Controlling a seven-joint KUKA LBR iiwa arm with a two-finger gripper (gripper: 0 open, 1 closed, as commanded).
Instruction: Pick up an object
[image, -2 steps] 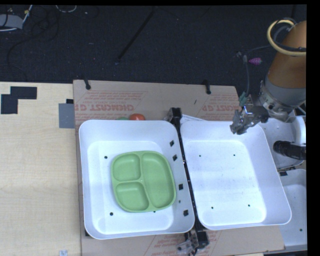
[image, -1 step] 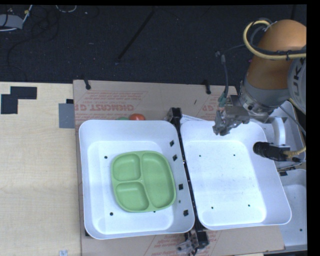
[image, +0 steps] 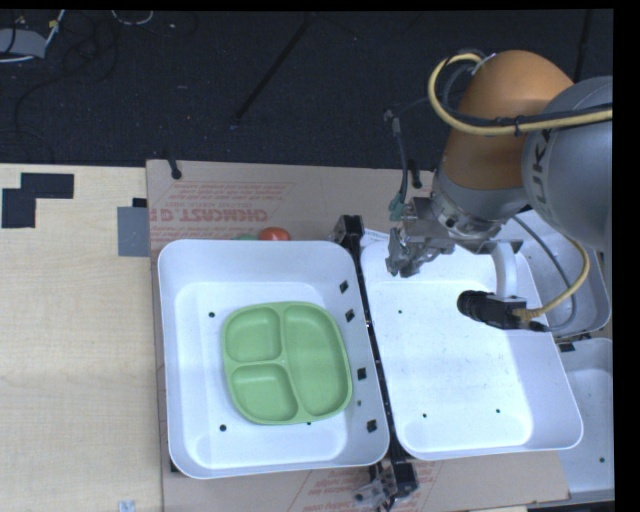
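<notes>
"Tabletop (image: 70, 350) at the far left: what does it carry?"

"It is pale wood, with a black patch (image: 25, 205) and a grey patch (image: 132, 232) lying flat on it. A sheet of cardboard (image: 250, 198) with red print lies under both bins."

"And the left bin (image: 185, 440)?"

"A green plate (image: 287, 362) lies flat on its floor, a little right of the middle. It has three compartments, all facing up. Nothing touches it. Just behind that bin's far rim, a small red round thing (image: 273, 235) sits on the cardboard, outside the bin."

"Where is the hand (image: 405, 258)?"

"It is over the far left corner of the right bin (image: 470, 400), close to the seam where the two bins meet. The arm (image: 580, 160) comes in from the right, its orange band (image: 500, 105) above the wrist."

"Is the hand clenched or released?"

"That cannot be told, because it is small and dark against the bin wall. No object can be seen in its grasp."

"So how does it stand to the plate?"

"They are well apart. The plate is in the left bin and the hand is across the seam, above the right bin's far edge."
</notes>
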